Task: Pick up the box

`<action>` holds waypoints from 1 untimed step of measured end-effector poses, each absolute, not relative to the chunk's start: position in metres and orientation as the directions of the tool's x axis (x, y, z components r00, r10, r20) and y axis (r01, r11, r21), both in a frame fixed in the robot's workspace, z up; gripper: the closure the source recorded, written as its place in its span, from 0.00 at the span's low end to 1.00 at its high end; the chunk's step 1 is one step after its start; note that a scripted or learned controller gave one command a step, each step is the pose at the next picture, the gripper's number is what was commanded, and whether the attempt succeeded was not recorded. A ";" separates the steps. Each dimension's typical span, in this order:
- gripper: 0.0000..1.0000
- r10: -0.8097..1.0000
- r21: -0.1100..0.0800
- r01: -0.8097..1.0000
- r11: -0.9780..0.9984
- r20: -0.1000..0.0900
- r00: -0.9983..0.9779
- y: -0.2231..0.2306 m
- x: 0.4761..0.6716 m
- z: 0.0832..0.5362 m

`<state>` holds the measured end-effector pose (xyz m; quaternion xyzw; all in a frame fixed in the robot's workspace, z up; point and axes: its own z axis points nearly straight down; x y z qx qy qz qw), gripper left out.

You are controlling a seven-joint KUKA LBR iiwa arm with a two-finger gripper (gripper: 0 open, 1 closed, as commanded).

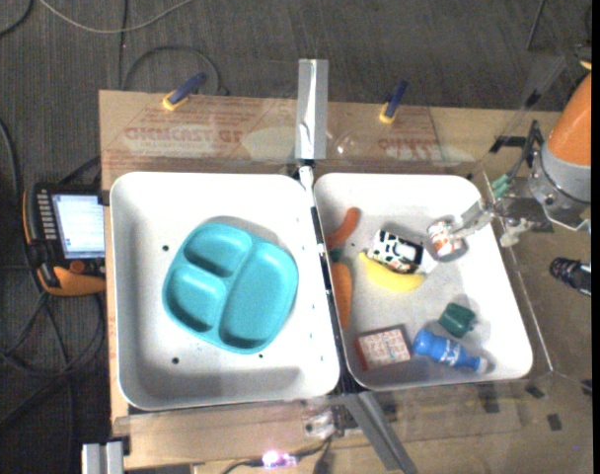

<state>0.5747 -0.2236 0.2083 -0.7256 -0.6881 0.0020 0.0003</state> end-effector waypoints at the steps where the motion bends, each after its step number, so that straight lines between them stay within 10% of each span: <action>1: 0.00 0.999 0.002 0.999 0.054 0.000 -0.054 -0.178 0.532 0.094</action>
